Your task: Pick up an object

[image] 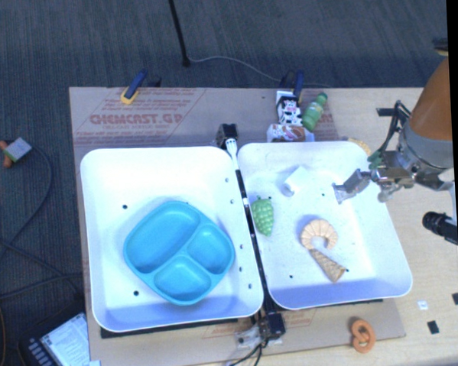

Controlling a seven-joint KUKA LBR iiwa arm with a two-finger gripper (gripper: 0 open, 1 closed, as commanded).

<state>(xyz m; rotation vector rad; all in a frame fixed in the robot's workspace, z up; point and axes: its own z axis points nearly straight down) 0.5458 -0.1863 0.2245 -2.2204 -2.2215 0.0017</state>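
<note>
Nearest us, at the bottom of the view, we see the front edge of the bench (184, 343), and on it the two white bins side by side: the left bin (106, 177) carries a blue divided tray (179, 251), while the right bin (387, 273) holds the pickable things. Going down in size, we find there a shrimp (319, 233) near the bin's middle, touching a cone-shaped piece (330, 264) just below it, then a green knobbly object (262, 216) against the left wall, and a small pale item (288, 187) toward the back (too washed out to name). The gripper (350, 186) hangs over the right bin's upper right part, empty, and we cannot tell whether it is spread or closed. The relation that matters, we judge, is this: the shrimp lies down-left of the gripper, near but apart from it, its curved body running roughly across the bin, so a short move toward us and leftward would bring the gripper over it.
</note>
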